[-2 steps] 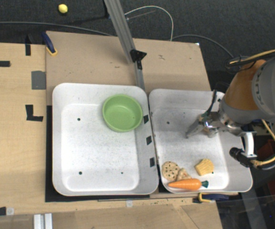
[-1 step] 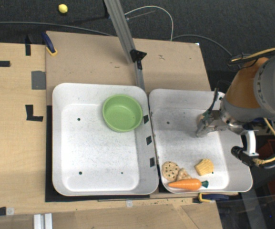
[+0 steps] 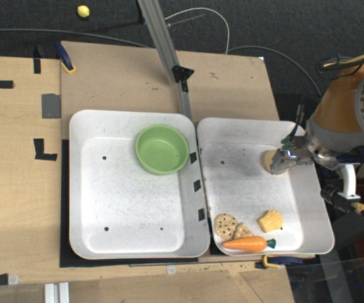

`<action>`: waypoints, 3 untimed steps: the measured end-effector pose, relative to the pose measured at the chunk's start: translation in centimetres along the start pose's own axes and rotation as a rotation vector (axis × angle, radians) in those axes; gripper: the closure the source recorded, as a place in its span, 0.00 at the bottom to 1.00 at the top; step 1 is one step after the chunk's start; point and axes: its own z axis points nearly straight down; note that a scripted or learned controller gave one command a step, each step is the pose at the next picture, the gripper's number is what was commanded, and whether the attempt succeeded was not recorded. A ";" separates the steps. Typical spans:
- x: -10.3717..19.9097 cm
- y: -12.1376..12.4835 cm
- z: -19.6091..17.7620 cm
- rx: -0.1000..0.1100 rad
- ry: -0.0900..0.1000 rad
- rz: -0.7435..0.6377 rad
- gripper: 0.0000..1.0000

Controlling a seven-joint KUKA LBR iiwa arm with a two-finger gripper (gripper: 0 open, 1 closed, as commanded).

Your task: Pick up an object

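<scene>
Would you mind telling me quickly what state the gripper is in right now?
Gripper: low in the right bin, over a small tan object; open or shut cannot be told.

An orange band (image 3: 340, 103) is seen wrapped round the arm (image 3: 349, 115), with a pale grey rounded housing at the frame's right margin. Below the band, a grey collar is followed by a metallic silver wrist section. The gripper (image 3: 281, 161) is formed of small grey and silver parts, with dark fittings on top. A white bracket and thin dark cables are seen beneath the wrist.
</scene>
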 end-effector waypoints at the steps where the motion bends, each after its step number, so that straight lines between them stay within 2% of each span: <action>1: -0.9 0.6 -5.0 -0.001 -0.001 0.000 1.00; 2: -1.5 1.4 -10.9 -0.002 -0.001 -0.001 1.00; 3: 3.7 2.8 -9.2 0.005 0.002 -0.006 1.00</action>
